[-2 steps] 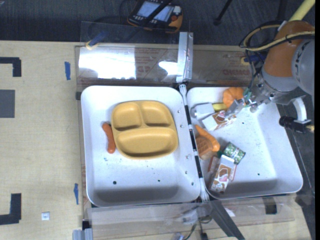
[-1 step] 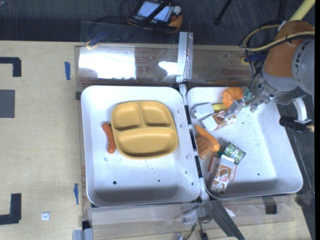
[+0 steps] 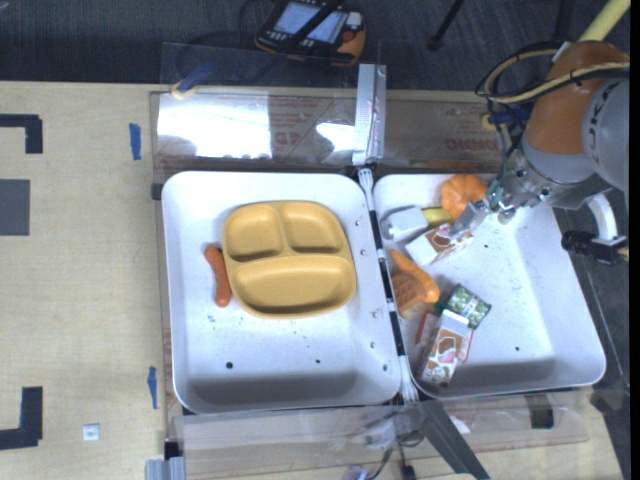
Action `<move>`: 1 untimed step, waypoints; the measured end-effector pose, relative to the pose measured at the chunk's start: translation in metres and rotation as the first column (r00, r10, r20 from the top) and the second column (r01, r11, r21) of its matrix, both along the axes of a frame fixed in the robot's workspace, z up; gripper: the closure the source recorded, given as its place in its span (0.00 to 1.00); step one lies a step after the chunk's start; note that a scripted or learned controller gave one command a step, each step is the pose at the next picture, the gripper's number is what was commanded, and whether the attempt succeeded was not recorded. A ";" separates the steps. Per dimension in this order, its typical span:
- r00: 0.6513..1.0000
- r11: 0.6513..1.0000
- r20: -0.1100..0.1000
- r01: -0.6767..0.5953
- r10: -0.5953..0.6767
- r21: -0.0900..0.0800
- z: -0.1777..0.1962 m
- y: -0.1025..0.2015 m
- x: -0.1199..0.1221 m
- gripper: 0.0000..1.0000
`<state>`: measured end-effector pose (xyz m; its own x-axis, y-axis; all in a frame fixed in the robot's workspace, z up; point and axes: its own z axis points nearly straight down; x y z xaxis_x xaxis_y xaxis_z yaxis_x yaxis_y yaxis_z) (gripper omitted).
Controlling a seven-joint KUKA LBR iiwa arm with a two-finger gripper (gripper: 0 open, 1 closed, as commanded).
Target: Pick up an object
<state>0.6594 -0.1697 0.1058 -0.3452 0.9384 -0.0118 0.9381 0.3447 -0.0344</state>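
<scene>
Gripper (image 3: 468, 221), finger state indiscernible, poised low in right bin (image 3: 560, 298) beside small carton (image 3: 443, 238) and orange fruit (image 3: 462, 194); yellow divided tray (image 3: 289, 257) in left bin (image 3: 190, 298).

Open white floor across the right half of the right bin (image 3: 560, 298), free for a descent. Crowded along its left side: an orange lump (image 3: 462, 194), small packets (image 3: 440, 240), an orange toy (image 3: 413, 280), a green box (image 3: 466, 306), a carton (image 3: 446, 348). Left bin (image 3: 190, 268) mostly taken by a yellow divided tray (image 3: 288, 258), a carrot (image 3: 217, 274) just beside it, bare floor along the near edge.
</scene>
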 end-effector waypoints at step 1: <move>1.000 1.000 0.004 0.021 -0.021 -0.002 0.000 0.003 0.001 0.00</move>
